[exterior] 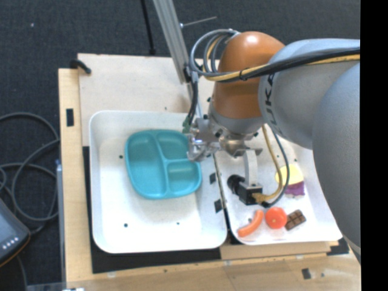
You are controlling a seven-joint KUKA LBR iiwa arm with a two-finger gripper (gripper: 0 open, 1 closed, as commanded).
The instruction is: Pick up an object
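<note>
The gripper (197, 144) hangs low over the left bin (96, 180), right at the right-hand rim of a teal divided plate (159, 165). From where I stand I cannot tell whether it is clenched or released, nor whether it actually touches the plate; it sits over the rim by the plate's upper right compartment. Nothing can be seen in its grasp.

The plate lies flat on the floor of the left bin, closer to the bin's far right corner than to its near edge. It has one large compartment on its left and two smaller ones on its right.

Above the gripper, the arm's orange band (248, 71) bulges over the wall shared by the two bins, and the grey arm (315, 96) covers much of the right bin (285, 240).

Along the near edge of the right bin lie an orange carrot-shaped piece (250, 224), a round red-orange piece (276, 217) just beside it, and a small brown block (295, 219) next to that. Further back, toward the bin's right side, a yellow piece (292, 174) rests against a purple one (296, 190), both partly hidden by the arm.

Both bins stand on the pale wooden bench (121, 77).
</note>
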